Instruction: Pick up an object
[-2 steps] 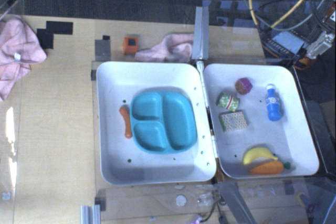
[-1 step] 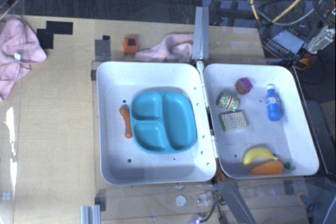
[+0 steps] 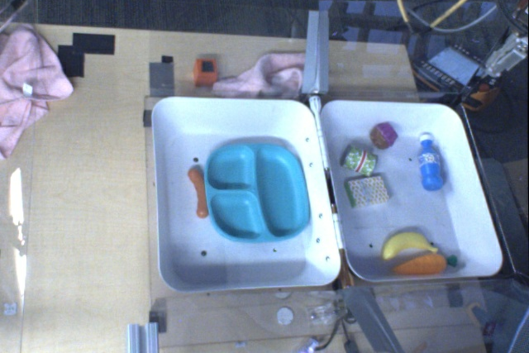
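Camera view looks down on two white bins side by side. Left bin (image 3: 169,178) holds a blue divided plate (image 3: 256,190) in its middle, with an orange hot dog (image 3: 198,192) lying just beside the plate's left edge. Right bin (image 3: 471,178) holds a purple ball (image 3: 383,135), a green can (image 3: 359,159) near it, a checkered sponge (image 3: 368,191) below, a blue bottle (image 3: 430,163) to the right, and a banana (image 3: 407,244) touching an orange carrot (image 3: 420,264) at the front. Pink cloths (image 3: 33,78) lie on the bench.

We're seeing soft, slightly blurry footage, bright glare on the white bins (image 3: 248,116), dim floor up top.
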You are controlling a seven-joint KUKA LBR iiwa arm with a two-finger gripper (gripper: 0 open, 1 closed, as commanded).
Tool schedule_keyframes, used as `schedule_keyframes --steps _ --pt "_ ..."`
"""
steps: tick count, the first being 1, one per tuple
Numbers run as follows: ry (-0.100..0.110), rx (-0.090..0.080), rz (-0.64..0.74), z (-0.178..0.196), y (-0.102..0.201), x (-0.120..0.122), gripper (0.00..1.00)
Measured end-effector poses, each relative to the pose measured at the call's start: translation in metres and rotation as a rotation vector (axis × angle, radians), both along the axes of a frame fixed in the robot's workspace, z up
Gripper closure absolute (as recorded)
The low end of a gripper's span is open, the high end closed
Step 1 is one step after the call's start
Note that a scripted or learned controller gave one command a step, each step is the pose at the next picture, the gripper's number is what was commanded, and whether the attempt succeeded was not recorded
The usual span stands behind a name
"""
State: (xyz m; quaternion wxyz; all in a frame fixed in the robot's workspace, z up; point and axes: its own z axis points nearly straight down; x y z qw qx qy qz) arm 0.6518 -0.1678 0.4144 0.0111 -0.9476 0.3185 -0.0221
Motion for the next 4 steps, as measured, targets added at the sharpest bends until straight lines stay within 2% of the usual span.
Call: schedule_keyframes --steps 4 --pt "-0.055 0.01 0.009 0.051 0.01 0.008 1.0"
